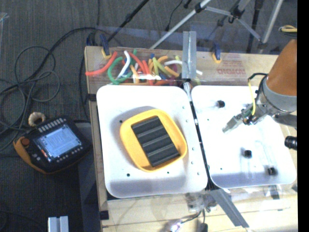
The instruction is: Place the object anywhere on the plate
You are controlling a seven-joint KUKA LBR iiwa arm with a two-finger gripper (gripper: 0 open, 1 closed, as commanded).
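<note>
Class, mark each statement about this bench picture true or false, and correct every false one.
1. The yellow plate lies in the left bin. True.
2. A dark ridged object lies on the plate. True.
3. The gripper is over the left bin. False: it is over the right bin.
4. The coloured cables lie inside the right bin. False: they lie on the bench behind the left bin.
5. A handheld pendant lies left of the bench. True.
</note>
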